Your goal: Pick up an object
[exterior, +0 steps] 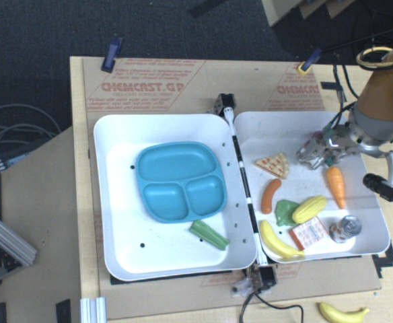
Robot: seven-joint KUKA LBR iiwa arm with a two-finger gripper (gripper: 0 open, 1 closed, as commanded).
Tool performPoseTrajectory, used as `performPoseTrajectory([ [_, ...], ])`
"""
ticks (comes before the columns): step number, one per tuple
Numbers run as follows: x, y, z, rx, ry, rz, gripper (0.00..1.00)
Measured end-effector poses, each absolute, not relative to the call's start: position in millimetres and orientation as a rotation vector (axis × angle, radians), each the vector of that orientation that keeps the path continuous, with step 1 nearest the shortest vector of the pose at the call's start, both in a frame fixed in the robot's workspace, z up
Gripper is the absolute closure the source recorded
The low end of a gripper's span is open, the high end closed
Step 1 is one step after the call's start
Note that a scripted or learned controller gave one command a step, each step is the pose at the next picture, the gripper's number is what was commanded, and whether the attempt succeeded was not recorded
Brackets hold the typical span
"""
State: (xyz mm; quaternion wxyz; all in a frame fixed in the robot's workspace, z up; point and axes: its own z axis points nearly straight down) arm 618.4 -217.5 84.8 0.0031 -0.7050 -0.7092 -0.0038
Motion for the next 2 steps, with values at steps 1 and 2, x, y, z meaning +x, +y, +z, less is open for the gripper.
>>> performPoseTrajectory([
  [1,651.8,-177.0,84.6,-2.219,-2.215,0.009,0.0],
  [2,649.5,-179.0,93.7,-2.216,-2.212,0.023,1.0],
])
